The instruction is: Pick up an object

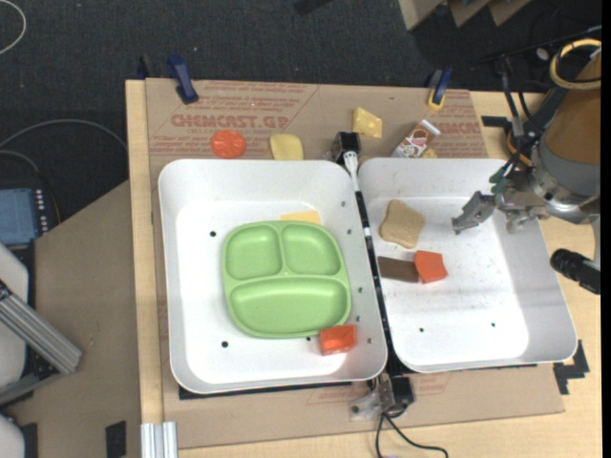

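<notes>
Cardboard-covered surface (pixel 191 113) carries two white bins: left bin (pixel 191 208) holds a green divided plate (pixel 284 280) at centre, with an orange block (pixel 337 339) touching its 5 o'clock edge and a yellow piece (pixel 301 218) at 12. Right bin (pixel 496 303) has the arm's jaws (pixel 474 213) above its 1 o'clock area, nothing between them; cannot tell whether spread or pressed. At the right bin's 9 o'clock lie a tan bread slice (pixel 402 224), a brown bar (pixel 397 269) and an orange cube (pixel 431 267), bar and cube touching.

Yellow piece (pixel 301 218) half under green tray (pixel 284 280); arm (pixel 573 146) cropped at right edge
</notes>
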You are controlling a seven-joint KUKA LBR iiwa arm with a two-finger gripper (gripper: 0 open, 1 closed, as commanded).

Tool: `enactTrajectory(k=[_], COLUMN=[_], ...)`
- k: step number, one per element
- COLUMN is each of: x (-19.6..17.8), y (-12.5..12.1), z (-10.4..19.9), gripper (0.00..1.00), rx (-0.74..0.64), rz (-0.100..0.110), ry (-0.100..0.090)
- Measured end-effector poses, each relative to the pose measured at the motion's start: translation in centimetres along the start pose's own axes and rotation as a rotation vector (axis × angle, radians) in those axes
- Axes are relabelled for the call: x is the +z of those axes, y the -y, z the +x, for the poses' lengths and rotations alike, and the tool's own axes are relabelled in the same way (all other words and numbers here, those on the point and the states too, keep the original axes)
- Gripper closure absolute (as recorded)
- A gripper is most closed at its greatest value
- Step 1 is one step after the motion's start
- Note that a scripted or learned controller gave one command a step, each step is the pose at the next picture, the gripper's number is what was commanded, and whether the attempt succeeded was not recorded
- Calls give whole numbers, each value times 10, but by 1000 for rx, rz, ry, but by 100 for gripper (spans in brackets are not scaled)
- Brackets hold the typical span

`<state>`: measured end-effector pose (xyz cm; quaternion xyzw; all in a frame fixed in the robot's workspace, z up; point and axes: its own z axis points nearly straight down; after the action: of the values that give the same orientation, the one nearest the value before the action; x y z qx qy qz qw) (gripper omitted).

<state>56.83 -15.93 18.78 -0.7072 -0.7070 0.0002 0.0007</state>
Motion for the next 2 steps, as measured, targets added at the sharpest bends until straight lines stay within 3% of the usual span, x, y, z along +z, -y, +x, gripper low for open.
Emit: enactTrajectory(k=[1,2], x=[69,102], y=[-5,15], z=[71,55], gripper=[0,0], rx=[-7,3], rz=[7,-4], ry=[-5,-2])
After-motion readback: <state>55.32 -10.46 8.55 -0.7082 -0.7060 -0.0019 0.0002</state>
